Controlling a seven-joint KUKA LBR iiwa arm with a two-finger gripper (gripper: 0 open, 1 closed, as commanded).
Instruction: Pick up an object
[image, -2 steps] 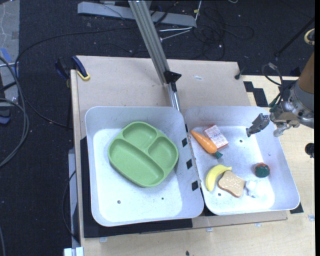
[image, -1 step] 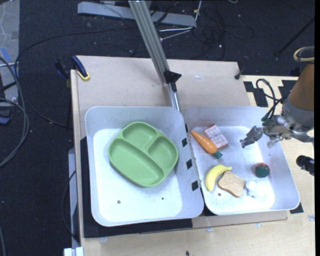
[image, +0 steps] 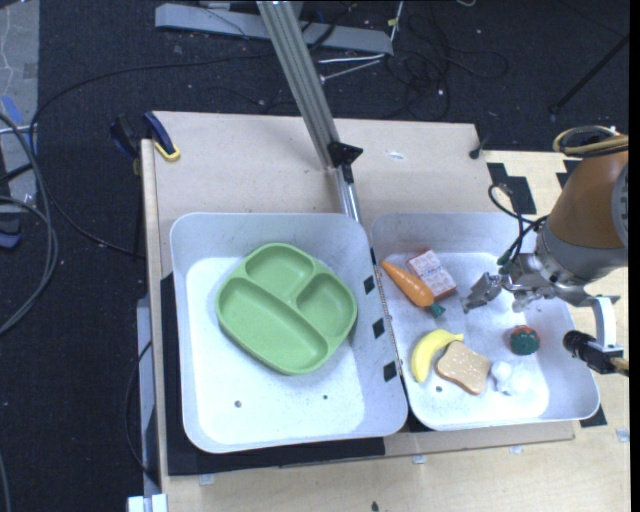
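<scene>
**While nothing is yet gripped: small toys waiting in the right bin**

Though crowded on the right, sparse on the left: in the left bin (image: 200, 400), just a green divided plate (image: 288, 306), lying flat and well apart from the rest. Across the divide, in the right bin (image: 570, 405), an orange carrot (image: 408, 283) touching a pink-and-white packet (image: 432, 272); nearer the front, a yellow banana (image: 431, 351) against a slice of toast (image: 463, 368); beside that, a small white item (image: 503, 376), too small to identify; further right, a green ball-like toy (image: 524, 341). Hovering above the bin floor between packet and green toy, the gripper (image: 487, 289), fingers seemingly apart, nothing between them. Probable candidates: carrot or banana, likely light, stiff, smooth plastic, somewhat slippery. Best taken across the narrow middle, not the tapering ends. Toast flat and low, harder to pinch.
</scene>
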